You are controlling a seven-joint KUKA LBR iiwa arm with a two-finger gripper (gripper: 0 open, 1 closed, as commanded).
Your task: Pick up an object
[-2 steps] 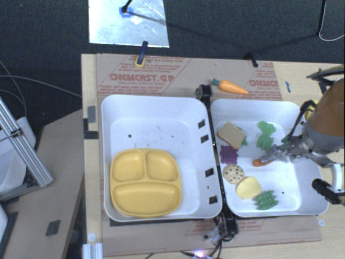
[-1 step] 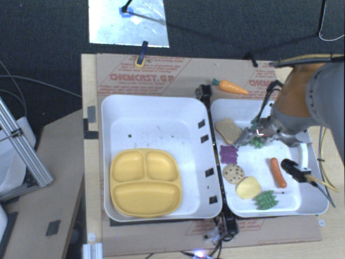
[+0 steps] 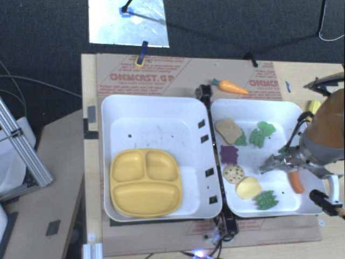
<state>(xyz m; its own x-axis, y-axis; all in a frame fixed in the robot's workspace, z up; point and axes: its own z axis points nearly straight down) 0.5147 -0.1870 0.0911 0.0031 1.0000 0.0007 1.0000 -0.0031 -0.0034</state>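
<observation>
Several toy foods lie in the right bin [image 3: 291, 110], none of them lifted. Closest to the end effector [image 3: 268, 166] are a pale yellow round piece [image 3: 248, 188] just below-left of its tip and a cookie [image 3: 233, 173] to its left; a purple piece [image 3: 229, 155] sits up-left of it, a tan bread slice [image 3: 228, 130] farther up-left, and green leafy pieces [image 3: 261, 133] above it. Another green piece [image 3: 267, 200] lies below the tip, and an orange carrot piece [image 3: 296, 182] lies to its right, under the wrist. End effector is low over the bin floor, pointing left; whether its fingers are released or clenched cannot be told, and nothing is seen between them. Left bin [image 3: 156, 112], well to its left, holds a yellow divided plate [image 3: 145, 182]. A whole carrot [image 3: 229, 86] rests on the table [image 3: 161, 74] above the bins.
</observation>
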